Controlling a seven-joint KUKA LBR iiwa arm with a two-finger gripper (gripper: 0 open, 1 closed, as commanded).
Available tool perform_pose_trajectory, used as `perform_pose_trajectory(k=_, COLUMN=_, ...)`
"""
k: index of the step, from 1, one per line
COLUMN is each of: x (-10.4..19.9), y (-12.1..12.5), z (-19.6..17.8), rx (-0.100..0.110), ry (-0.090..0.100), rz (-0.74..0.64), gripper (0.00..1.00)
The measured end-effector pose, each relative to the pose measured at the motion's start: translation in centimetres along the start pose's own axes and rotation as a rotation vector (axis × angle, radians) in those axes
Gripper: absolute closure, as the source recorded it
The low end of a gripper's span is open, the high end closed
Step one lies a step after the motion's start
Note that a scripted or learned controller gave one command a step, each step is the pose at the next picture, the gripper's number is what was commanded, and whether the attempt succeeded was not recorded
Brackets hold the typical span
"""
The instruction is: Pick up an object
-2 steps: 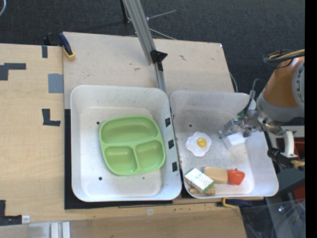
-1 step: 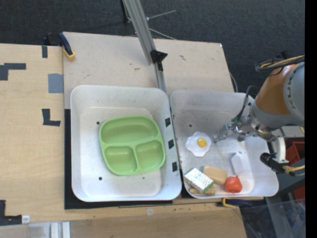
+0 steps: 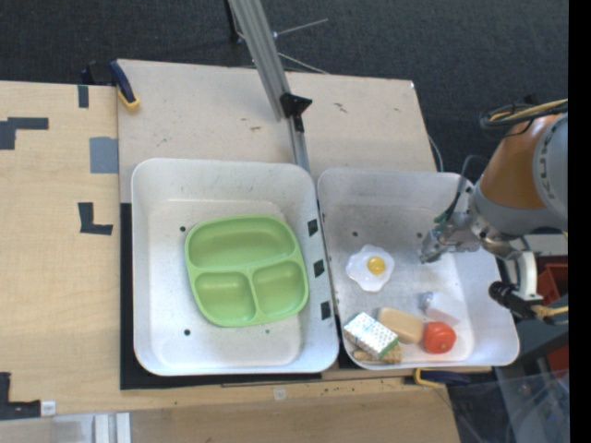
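**Entry: claw low in right bin, four candidates near front wall**

Claw [image 3: 434,245]: sitting low in the right bin [image 3: 388,185], toward its right wall. Nothing is showing between its tips, but whether it is released or clenched I cannot tell; the detail is too small.

Task things, all in the right bin:
- Fried egg [image 3: 371,268], lying flat near the bin's middle, apart from the rest.
- Patterned box [image 3: 371,335], at the front-left corner, just beside the tan block.
- Tan block [image 3: 402,323], along the front wall, between the box and the tomato.
- Red tomato [image 3: 440,338], toward the front-right corner.

Left bin [image 3: 148,247]: carrying a green divided tray [image 3: 246,269], well apart from the claw.

Risks, as judged:
- The egg is lying so flat that tips are likely closing above it or skating over it.
- The tomato is round and is likely rolling away from an off-centre pinch.
- Box and block are crowding each other, so one tip may be landing on the neighbour and shoving both.

Edges and room: the front wall is hemming in three items, leaving little space for a tip on that side. Open floor is lying across the bin's back half and around the egg. The right wall is close to the wrist.
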State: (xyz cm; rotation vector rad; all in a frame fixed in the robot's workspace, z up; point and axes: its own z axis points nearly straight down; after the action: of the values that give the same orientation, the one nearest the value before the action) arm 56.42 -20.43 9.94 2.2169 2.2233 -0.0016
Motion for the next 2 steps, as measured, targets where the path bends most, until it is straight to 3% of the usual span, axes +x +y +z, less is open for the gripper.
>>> perform_pose_trajectory(k=2, x=0.2, y=0.1, z=-12.6, rx=-0.005, ry=0.0, rz=0.001, gripper=1.0)
